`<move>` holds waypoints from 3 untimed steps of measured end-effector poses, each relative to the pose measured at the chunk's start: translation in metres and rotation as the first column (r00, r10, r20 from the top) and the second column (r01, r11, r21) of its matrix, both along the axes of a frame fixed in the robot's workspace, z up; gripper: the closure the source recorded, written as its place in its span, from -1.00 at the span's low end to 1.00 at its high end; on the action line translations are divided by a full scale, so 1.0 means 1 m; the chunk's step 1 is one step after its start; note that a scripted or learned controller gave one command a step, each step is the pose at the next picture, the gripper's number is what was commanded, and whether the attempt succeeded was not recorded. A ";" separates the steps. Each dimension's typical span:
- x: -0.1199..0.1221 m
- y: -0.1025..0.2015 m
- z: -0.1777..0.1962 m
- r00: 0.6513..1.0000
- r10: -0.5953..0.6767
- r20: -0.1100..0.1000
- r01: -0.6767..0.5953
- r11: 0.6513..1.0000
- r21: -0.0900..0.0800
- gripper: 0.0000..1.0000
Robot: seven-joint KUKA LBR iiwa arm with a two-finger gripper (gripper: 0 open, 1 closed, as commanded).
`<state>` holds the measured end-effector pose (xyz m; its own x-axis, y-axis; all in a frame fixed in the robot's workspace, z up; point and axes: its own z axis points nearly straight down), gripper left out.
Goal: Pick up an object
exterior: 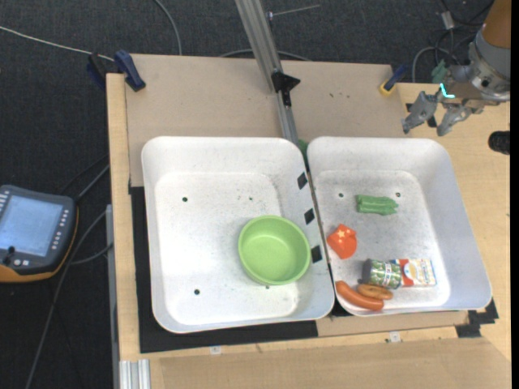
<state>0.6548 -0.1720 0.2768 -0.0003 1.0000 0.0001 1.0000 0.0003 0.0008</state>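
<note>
Hot dog (360, 296) lies at the right bin's (454, 217) near edge, a can (383, 273) just behind; an orange pepper (343, 241) and green vegetable (376, 205) farther back. Gripper (436, 120) hangs beyond the bin, fingers spread, holding nothing.

gripper (435, 117) hovers above bench beyond right bin's (442, 156) far corner, fingers spread, nothing between them | right bin: green pepper (377, 205) mid, orange piece (343, 241) near left wall, can (383, 274) and pouch (417, 272) side by side, hot dog (361, 296) at front | left bin (162, 168): green bowl (274, 250), front right
</note>
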 end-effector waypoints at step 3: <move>-0.010 0.003 -0.123 1.000 0.000 -0.006 0.000 1.000 0.001 -1.00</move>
<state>0.6443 -0.1688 0.1539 -0.0004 1.0000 0.0010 1.0000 0.0004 -0.0048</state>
